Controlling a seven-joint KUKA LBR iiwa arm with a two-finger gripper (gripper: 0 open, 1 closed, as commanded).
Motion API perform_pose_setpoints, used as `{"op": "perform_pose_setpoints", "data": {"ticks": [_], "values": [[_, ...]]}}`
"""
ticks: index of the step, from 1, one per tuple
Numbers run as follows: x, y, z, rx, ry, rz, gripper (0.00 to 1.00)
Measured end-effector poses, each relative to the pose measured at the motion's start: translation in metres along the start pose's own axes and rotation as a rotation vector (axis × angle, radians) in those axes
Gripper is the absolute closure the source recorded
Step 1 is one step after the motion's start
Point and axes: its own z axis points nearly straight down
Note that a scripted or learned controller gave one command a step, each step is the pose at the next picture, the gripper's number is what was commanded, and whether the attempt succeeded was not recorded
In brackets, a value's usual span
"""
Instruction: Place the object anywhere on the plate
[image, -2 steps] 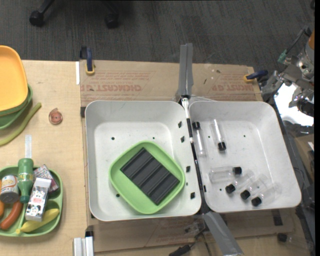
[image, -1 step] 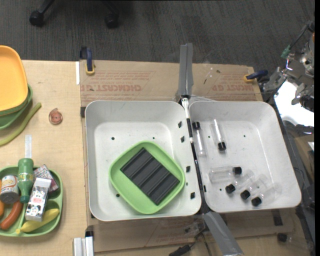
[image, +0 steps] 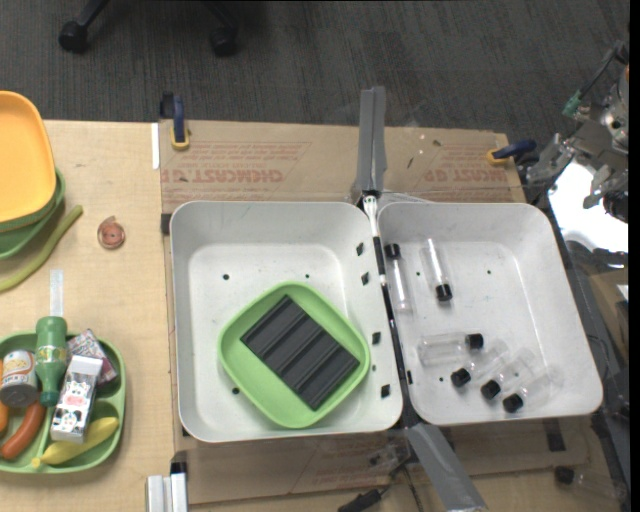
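Green plate (image: 293, 356) sits tilted in the left bin (image: 200, 235), a dark ribbed slab on it. Clear black-capped vials (image: 436, 270) lie scattered in the right bin (image: 530, 250), my likely pick. I see open floor around them. My gripper (image: 600, 150) hangs beyond the far-right rim, I think; its grip I cannot tell.

Even, bright overhead light, soft shadows inside the white bins (image: 190, 300), blown-out glare at right edge, mildly soft focus.
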Motion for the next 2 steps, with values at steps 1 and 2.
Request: {"op": "perform_pose_setpoints", "data": {"ticks": [1,2], "values": [[0.0022,-0.001,-0.0114,-0.001,0.001,0.003,0.0],[0.0013,-0.0009,-0.0169,0.0,0.001,0.025,0.0]]}}
